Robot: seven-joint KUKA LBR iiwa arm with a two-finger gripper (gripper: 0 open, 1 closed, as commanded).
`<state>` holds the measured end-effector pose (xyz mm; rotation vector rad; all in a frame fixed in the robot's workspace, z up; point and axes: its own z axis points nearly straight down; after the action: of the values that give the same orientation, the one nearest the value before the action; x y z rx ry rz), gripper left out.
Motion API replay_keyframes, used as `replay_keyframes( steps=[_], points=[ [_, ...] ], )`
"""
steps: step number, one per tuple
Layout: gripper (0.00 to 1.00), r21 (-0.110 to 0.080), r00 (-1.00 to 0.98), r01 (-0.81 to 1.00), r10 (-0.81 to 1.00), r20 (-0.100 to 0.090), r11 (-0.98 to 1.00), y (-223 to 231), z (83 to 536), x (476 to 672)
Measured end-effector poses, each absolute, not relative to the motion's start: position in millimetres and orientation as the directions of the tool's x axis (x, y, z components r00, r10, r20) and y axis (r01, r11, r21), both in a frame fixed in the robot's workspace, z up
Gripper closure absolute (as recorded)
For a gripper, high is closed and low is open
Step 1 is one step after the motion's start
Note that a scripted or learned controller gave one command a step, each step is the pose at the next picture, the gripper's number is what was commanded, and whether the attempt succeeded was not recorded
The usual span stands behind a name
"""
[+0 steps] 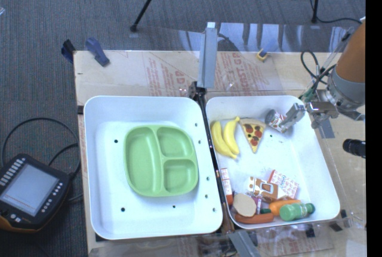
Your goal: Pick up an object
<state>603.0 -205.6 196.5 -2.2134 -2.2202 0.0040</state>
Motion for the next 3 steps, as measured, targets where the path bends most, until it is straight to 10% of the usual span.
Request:
replay_keyframes(
  steps=[1, 2, 3],
  points=[
    [0.00, -0.003, -0.037, 0.999, 0.999, 0.002, 0.037, -194, 97, 637.4],
    [1.00, -0.007, -0.042, 0.999, 0.999, 0.002, 0.042, -193, 105, 637.8],
    [1.00, -0.002, -0.076, 0.997, 0.997, 0.000, 0.076, -151, 240, 640.5]
  ],
)
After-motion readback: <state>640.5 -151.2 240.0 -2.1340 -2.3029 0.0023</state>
